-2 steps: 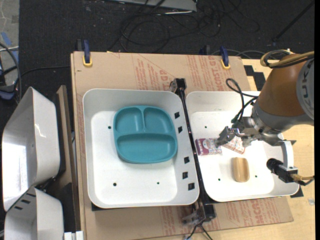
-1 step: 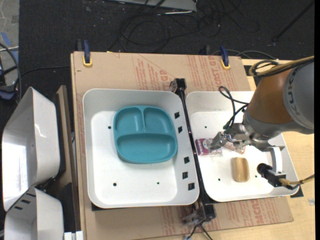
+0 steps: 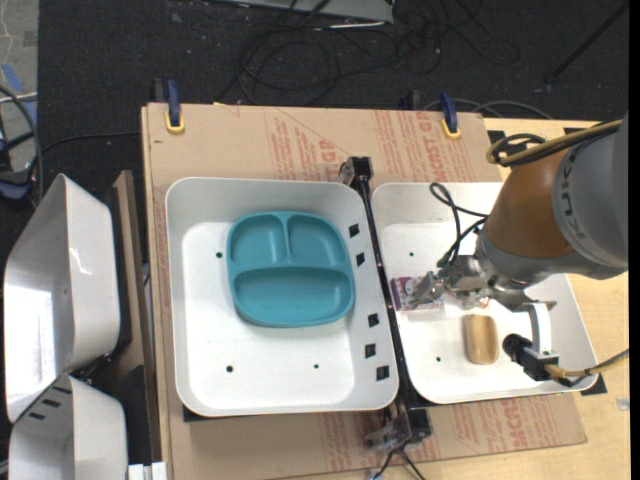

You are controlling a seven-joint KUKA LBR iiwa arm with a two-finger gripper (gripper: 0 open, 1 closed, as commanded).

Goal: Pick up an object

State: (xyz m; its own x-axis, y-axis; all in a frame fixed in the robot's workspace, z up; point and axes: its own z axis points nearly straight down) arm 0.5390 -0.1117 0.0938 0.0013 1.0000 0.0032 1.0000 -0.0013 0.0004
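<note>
Desk (image 3: 260, 148) surface, brown, carries two white bins side by side. Left bin (image 3: 190, 298) holds a teal divided plate (image 3: 291, 269) near its centre. Right bin (image 3: 430, 378) holds a tan cylindrical object (image 3: 480, 338) near its front. Grey-and-orange arm (image 3: 560, 213) reaches in from the right. Claw (image 3: 430, 290) sits low beside a small purple-and-white item (image 3: 408, 292) at the bin's left wall; whether it grips cannot be determined.
</note>
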